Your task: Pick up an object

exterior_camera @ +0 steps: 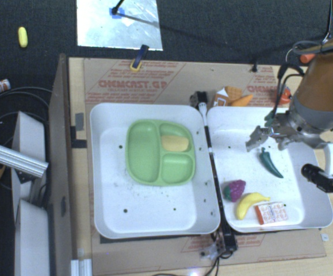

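My gripper hangs over the upper middle of the right bin, its fingers spread open with nothing between them. Just below it lies a dark green chili pepper on the bin floor, its upper tip close under the fingers. Lower in the same bin are a purple bunch of grapes, a yellow banana and a red and white packet. The left bin holds a green divided plate with a yellow piece in its upper right compartment.
An orange and white toy lies behind the right bin on the cardboard. A black and white part sticks in over the right bin's right edge. A divider rail runs between the bins.
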Robot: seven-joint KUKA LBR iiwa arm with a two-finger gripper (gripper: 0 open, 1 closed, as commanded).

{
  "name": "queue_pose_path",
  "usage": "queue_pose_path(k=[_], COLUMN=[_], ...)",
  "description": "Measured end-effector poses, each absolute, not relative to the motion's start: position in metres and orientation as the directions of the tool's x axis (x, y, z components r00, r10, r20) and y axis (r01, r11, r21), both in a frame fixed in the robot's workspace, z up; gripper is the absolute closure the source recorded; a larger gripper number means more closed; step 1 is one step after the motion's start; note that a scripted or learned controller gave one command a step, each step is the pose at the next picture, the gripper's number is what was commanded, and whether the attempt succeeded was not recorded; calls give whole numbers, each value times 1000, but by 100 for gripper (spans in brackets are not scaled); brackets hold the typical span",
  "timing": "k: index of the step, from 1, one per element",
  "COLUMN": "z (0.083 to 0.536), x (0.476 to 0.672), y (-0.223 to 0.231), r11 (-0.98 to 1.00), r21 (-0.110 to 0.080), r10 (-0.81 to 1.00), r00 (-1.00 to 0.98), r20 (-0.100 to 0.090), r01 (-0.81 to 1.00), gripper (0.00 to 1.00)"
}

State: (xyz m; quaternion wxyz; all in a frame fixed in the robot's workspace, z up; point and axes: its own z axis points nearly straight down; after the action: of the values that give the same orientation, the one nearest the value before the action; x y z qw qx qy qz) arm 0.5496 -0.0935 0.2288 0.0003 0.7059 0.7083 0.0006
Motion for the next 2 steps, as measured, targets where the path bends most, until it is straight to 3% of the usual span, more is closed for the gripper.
queue_pose_path(k=[1, 2], z=[176, 92], x=[569, 580], y=[-151, -194], r11=[1, 0], r21=[3, 3], r10=[1000, 1000], r00=[-1, 0], r20=[-1, -1], r01=[1000, 1000], gripper=[0, 0])
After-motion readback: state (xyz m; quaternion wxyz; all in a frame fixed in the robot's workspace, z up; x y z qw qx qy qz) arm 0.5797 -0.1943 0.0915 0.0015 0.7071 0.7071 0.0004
